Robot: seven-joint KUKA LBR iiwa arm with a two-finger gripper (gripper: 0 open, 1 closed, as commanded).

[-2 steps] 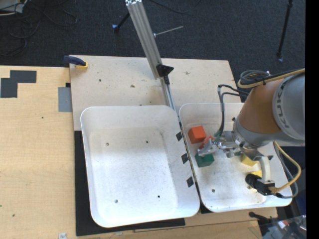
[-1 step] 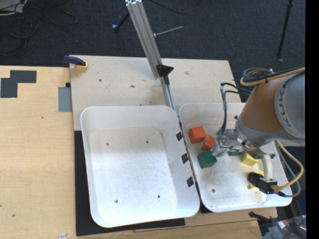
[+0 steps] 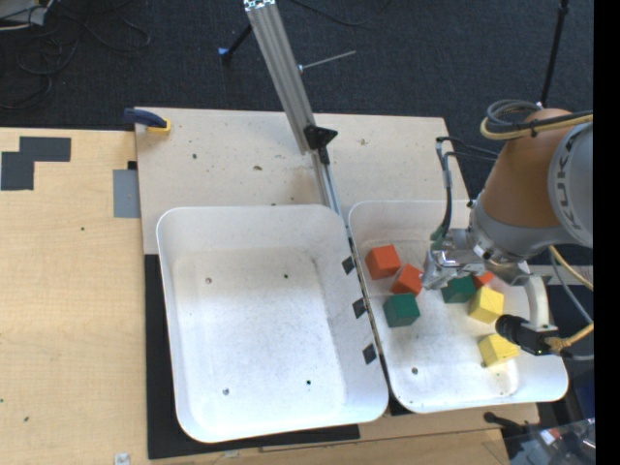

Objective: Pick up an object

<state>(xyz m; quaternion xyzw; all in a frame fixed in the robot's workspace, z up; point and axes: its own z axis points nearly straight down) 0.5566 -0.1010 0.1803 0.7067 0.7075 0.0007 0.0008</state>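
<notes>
My gripper point(image 3: 448, 264) hangs low in the right bin point(image 3: 455, 400); I cannot tell its opening. Blocks lie around it; the pale bench point(image 3: 58, 289) and dark carpet point(image 3: 116, 56) stretch beyond.

Only one piece of lettering can be made out. On the grey casing of the robot arm point(image 3: 572, 177), at the right edge of the frame a little above the middle, part of the dark maker's name shows: the letters "KU", running sideways and cut off by the frame edge. At the top of the frame, just left of centre, the slanted metal rail point(image 3: 288, 71) carries a small black-and-white checkered marker point(image 3: 260, 1) on its upper end; it is a pattern, not text. Nothing else legible appears.
</notes>
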